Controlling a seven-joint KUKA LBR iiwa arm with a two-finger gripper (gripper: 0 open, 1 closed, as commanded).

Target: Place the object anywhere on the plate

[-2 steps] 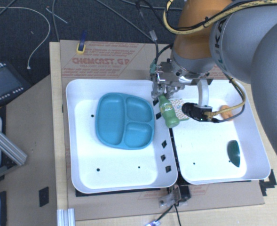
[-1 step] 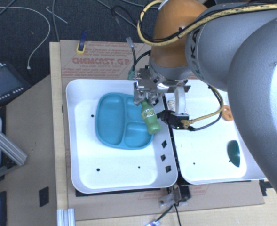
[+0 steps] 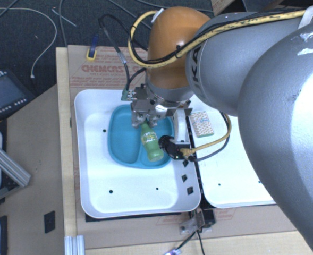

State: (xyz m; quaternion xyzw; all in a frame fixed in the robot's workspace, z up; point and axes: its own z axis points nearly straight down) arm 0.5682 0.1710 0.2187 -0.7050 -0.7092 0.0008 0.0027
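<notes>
We see the grey KUKA arm with its orange band reaching in from the right and covering much of the right-hand white plastic bin (image 3: 236,190). Its gripper (image 3: 146,122) hangs over the left-hand white plastic bin (image 3: 129,201), directly above a small green plastic bottle (image 3: 152,145). The bottle lies on the right part of a blue, rounded-square plastic plate (image 3: 121,139), its top touching or just under the gripper. We cannot tell whether the gripper grasps the bottle or has let it go, because the wrist hides that contact.

We judge the main risk to be the bottle's position: it sits close to the plate's right rim, so a pull from the gripper as it lifts, or a roll, could tip it off into the bin. A black cable connector (image 3: 169,145) just beside it could also nudge it.

We count one arm, two white bins, one blue plate, one green bottle, and one small patterned card-like packet (image 3: 202,124) in the right bin's far left corner.
</notes>
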